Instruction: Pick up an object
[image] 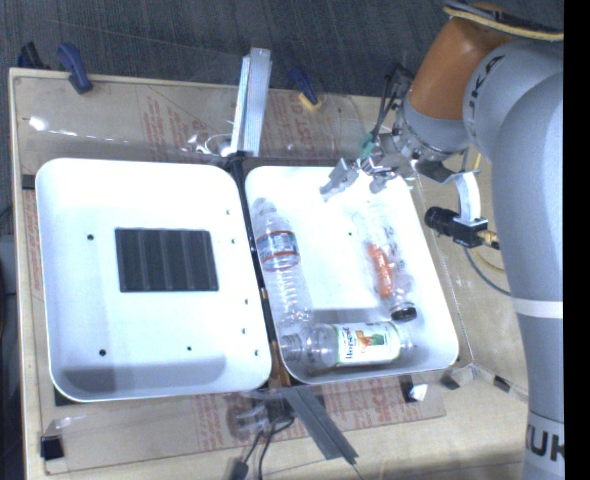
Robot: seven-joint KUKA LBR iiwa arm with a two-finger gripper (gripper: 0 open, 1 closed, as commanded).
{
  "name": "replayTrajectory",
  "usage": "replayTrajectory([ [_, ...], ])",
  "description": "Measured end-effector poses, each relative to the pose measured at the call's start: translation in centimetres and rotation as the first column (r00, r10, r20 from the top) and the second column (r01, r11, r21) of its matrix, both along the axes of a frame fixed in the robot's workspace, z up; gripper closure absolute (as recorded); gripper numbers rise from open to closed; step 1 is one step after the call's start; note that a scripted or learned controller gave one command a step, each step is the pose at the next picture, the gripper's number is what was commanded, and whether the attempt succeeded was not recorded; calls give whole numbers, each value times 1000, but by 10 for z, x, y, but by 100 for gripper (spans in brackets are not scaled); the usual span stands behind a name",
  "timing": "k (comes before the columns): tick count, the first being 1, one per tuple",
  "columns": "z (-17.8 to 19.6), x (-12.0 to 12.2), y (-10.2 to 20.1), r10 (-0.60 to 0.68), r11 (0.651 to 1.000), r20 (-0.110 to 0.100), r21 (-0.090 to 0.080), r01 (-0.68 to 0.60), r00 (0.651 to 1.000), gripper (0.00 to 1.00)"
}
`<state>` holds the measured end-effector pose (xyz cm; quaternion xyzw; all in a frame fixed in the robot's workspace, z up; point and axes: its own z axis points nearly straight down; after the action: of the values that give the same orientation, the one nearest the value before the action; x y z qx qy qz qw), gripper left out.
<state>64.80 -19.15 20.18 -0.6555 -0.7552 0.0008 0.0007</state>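
Altogether, three clear bottles (280, 258) lie in the right bin (430, 313)

- Left bin (75, 268) lay open, bearing just a dark panel (166, 260).
- Right bin (305, 183) was crowded: bottles (281, 268) along its left and lower edges.

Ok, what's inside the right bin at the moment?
The right bin holds three clear plastic bottles: one upright-lying along its left wall, one across the near end, one with orange contents. Anything beneath them is hidden.
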Motion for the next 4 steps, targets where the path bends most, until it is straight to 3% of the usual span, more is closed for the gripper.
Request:
replayTrajectory([
  [1,-40,-43,-18,-22,1000,-1,0,22,1000,0],
  [2,9,-94,-18,29,1000,1,1,-29,1000,0],
  [4,1,-76,-17,191,982,4,-2,-191,982,0],
])
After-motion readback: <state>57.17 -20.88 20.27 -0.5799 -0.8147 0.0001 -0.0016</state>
